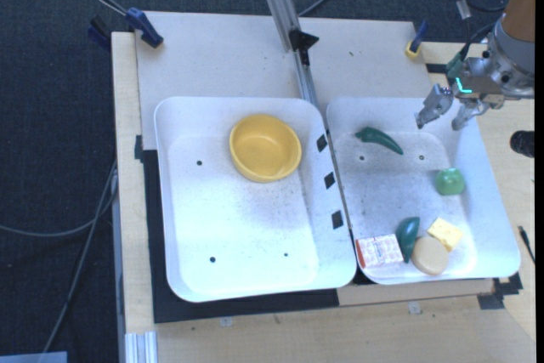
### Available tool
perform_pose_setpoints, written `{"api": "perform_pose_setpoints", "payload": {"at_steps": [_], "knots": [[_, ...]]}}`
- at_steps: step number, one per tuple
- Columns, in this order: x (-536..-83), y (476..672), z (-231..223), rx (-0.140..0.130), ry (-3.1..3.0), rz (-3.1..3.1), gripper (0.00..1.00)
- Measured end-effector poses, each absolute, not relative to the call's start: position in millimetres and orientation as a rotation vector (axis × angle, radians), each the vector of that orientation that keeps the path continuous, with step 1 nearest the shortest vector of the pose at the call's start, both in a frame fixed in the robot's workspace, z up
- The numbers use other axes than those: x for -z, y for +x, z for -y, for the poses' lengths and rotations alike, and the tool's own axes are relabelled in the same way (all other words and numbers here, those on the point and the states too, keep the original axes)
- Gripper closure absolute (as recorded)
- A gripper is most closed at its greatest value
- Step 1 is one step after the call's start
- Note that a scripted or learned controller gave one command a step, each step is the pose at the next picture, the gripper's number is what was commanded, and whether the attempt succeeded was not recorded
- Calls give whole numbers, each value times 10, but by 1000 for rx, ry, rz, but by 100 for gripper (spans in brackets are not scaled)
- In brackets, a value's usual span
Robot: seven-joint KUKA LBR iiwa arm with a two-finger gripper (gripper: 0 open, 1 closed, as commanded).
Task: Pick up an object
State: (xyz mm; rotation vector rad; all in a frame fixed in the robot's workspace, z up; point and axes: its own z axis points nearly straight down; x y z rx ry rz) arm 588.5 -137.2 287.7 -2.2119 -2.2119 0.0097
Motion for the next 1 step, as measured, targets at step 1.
{"api": "perform_pose_setpoints", "payload": {"at_steps": [1], "knots": [[-2918,5896,1372,-2,-2215,2217,0]]}}
